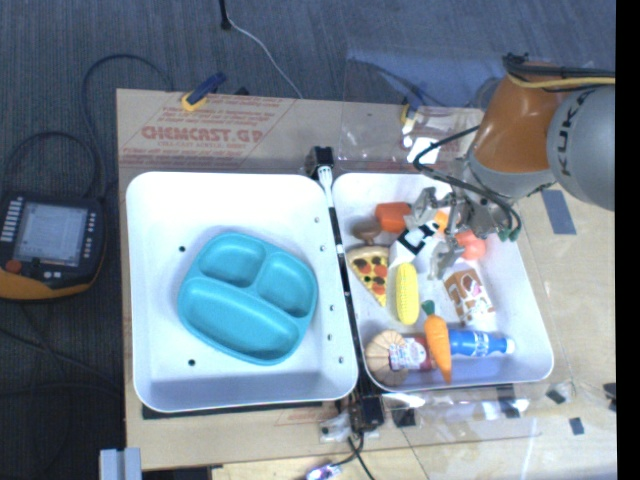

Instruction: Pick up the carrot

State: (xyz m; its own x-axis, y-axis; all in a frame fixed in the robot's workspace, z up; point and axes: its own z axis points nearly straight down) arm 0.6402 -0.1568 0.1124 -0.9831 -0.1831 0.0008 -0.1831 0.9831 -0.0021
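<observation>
Right now the tool (443,230) hangs over the right bin (535,313), away from the carrot (438,342); I cannot tell its grip, so next it must move nearer

At right of frame the gripper (441,230) hangs over the right bin (537,320), above the carrot (438,346) lying beside a corn cob (405,293).

Only thing I can properly read from here is the red print on the cardboard (200,133) under my bins, looks like "CHEMCAST GP". The pendant (45,243) has a lit screen and the bottle (480,345) has a label, both too small to read.
</observation>
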